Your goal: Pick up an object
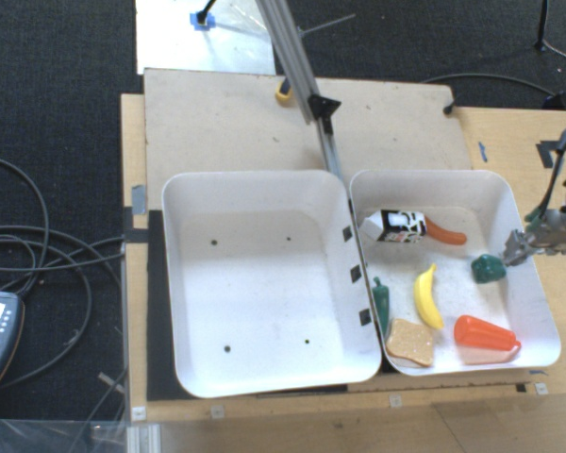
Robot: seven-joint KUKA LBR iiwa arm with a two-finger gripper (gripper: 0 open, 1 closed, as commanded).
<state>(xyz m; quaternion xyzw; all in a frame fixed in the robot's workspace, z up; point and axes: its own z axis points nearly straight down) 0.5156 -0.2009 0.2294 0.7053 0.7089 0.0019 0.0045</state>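
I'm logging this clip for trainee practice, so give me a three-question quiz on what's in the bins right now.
1. True or false: the banana lies in the left bin.
2. Which item is nearest the tool? A) bread slice B) dark green item C) carton
3. What lies against the carton's right side, pointing toward the right bin's far wall?

Key: 1. False, it lies in the right bin. 2. B. 3. The orange carrot.
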